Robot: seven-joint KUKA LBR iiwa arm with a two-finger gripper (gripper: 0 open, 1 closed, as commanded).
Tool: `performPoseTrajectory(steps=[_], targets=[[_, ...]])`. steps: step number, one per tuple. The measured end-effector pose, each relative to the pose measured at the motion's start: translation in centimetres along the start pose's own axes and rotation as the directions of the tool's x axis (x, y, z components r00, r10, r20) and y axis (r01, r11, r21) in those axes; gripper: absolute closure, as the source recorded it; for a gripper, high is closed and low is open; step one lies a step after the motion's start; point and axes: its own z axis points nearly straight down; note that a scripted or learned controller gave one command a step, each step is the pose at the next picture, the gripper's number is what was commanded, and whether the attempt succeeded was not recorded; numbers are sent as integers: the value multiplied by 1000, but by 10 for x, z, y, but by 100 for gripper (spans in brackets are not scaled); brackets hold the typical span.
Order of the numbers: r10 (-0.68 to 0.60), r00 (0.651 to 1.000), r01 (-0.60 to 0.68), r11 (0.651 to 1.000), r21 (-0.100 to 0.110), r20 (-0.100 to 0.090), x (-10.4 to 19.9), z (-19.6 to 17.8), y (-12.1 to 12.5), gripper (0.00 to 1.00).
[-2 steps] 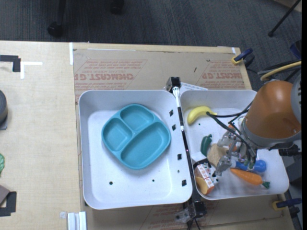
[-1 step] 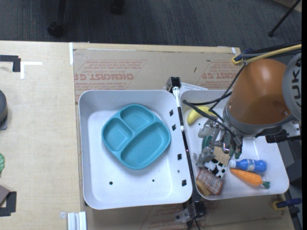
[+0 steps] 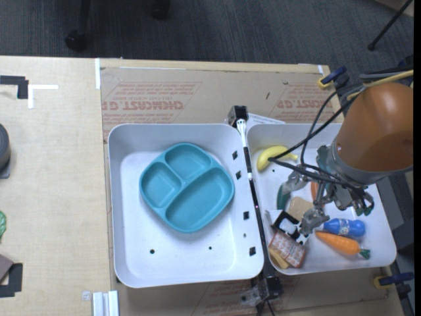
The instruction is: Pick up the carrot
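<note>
Carrot (image 3: 340,243) lies near the front right corner of the right bin (image 3: 387,242), just below a blue bottle (image 3: 345,227). Fingers (image 3: 309,221) hang nearby to its left, over a tan block (image 3: 298,207); whether they are released or clenched I cannot tell. A blue divided plate (image 3: 187,187) sits in the left bin (image 3: 131,242).

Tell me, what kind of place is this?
Probably a robotics lab or test bench: a robot arm reaches over two white bins holding toy food like a carrot, with office chair wheels on carpet behind.
</note>
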Motion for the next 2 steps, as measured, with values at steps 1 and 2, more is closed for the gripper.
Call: performPoseTrajectory(steps=[1,2], targets=[[65,998,-65,998,0,-4,-10,77,-83,0],[158,987,-158,987,0,0,-10,-8,13,0]])
